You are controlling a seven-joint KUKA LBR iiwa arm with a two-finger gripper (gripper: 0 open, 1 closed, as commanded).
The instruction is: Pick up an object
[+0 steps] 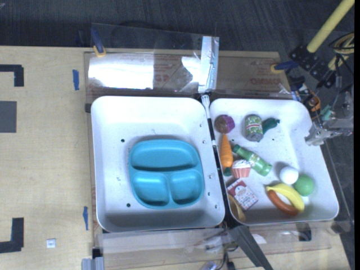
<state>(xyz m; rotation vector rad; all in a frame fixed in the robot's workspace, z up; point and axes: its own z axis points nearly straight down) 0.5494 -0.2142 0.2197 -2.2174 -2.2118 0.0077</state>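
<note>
Looking down over both bins, I found the pickable things all gathered in the right bin (292, 108), while the left bin (107, 151) carried a blue divided tray (166, 172). The gripper (319, 134) sat at the right bin's far right rim, above the wall and well apart from the toys; whether it was wide or narrow I could not tell from that angle, and nothing showed between its tips. The candidates looked like light plastic play food: a purple onion-like piece (224, 123) near the dividing wall, a small green can (253, 127), an orange carrot (225, 152), a green bottle (253, 160) lying flat, a cupcake (241, 169), a small printed packet (245, 196), a banana (288, 194) resting on an orange piece, a white egg (289, 175) and a green ball (304, 185) touching it. I judged them stiff, hollow and smooth, so the round ones seemed likely to roll or squirt out of a pinch. The can stood fairly free, and I reckoned closing across its straight sides would be safest; the carrot lay too near the wall for easy clearance.
</note>
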